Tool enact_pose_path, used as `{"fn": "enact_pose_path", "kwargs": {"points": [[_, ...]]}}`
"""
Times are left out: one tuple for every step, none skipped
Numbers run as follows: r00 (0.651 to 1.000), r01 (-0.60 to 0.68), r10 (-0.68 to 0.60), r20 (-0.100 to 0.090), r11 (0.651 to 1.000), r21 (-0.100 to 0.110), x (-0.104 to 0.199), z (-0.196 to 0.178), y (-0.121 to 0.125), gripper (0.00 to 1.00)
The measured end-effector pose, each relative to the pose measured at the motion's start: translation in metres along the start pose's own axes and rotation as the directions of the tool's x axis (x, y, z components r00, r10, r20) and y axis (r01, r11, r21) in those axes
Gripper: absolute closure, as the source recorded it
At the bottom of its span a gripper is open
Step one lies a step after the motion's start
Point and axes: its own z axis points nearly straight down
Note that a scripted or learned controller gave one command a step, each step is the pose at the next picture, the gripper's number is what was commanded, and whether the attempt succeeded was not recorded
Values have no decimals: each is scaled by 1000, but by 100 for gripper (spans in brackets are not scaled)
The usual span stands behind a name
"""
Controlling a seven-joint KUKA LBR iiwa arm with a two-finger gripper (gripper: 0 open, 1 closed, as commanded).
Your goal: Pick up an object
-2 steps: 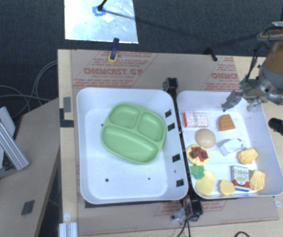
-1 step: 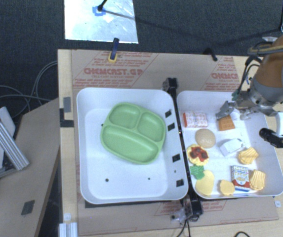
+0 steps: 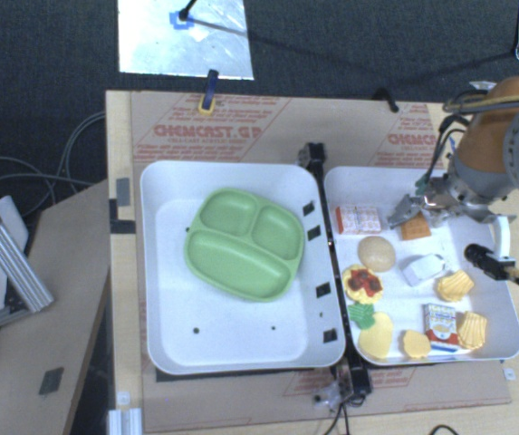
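Here the gripper (image 3: pixel 411 210) hangs low over the right-hand bin (image 3: pixel 511 308), well to the right of the green plate (image 3: pixel 245 243), directly above a small orange-brown slab (image 3: pixel 417 230) that looks like the target; whether its grip is released or clenched cannot be told from this slant, and nothing can be seen held, so I judge the step to be the reach or the closing, with the lift not yet done; the next move calls for a square closing on the slab and a straight rise, without nudging the red-and-white packet (image 3: pixel 357 218) or the pale bun (image 3: pixel 377 253), which lie between slab and plate; right of the plate and towards the front lie a white scrap (image 3: pixel 422 267), yellow crinkled pieces (image 3: pixel 456 285) and other toy foods, loosely spread; the plate sits alone in the left bin (image 3: pixel 241 338); both bins rest on a brown board with red lettering (image 3: pixel 196 132); beyond the plate, a shiny sheet (image 3: pixel 185 25) lies on dark carpet (image 3: pixel 42 62).
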Motion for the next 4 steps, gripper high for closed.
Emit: {"fn": "enact_pose_path", "kwargs": {"points": [[1000,1,-1,1,1000,-7,0,-14,2,100],[1000,3,-3,1,1000,-9,9,-73,6,100],[1000,4,-4,1,1000,-9,18,-124,4,100],[1000,4,-4,1,1000,-6,18,-143,5,100]]}}
